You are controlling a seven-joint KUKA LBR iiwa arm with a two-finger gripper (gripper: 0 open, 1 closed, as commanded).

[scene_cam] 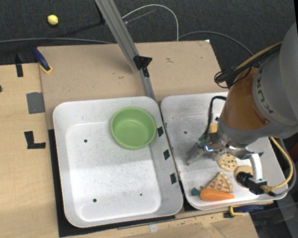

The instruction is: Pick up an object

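The arm reaches in from the right over the right bin (188,111). My gripper (199,149) hangs low over the middle of that bin, its fingers (192,157) spread apart with nothing between them. Just right of it lies a round cracker-like disc (227,161). Nearer the front edge lie a triangular pizza slice toy (220,182) and an orange carrot (213,194). A small round brown piece (243,176) sits beside the slice, partly under the arm's fittings.
A green bowl (133,127) rests in the left bin (79,167), at its back right. A grey metal pole (122,33) slants down to the divider between the bins. Cables loop behind the right bin.
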